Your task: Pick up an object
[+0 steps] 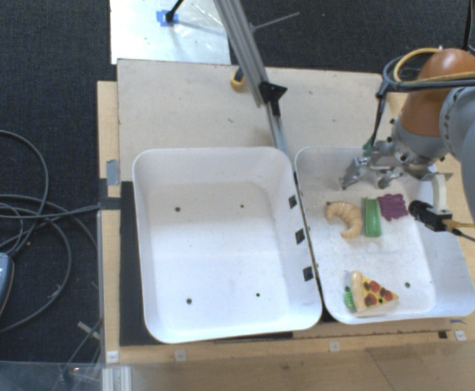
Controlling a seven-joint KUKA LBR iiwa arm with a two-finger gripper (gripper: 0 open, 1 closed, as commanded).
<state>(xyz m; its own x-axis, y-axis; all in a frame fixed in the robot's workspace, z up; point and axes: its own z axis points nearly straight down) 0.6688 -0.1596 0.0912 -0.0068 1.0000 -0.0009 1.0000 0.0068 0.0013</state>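
Nothing is lifted yet: the croissant (345, 217), green block (371, 217), purple piece (393, 206) and pizza slice (371, 292) lie in the right bin (449, 279). The end effector (359, 173) hangs above them, spread and pinching nothing.

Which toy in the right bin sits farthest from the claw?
The pizza slice, alone near the bin's front edge. The croissant, green piece and purple piece cluster together just below the claw.

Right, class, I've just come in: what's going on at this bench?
A grey robot arm reaches in from the right, its gripper over the right bin. That bin holds a croissant, a green piece, a purple piece and a pizza slice. Nothing is held between its fingers yet.
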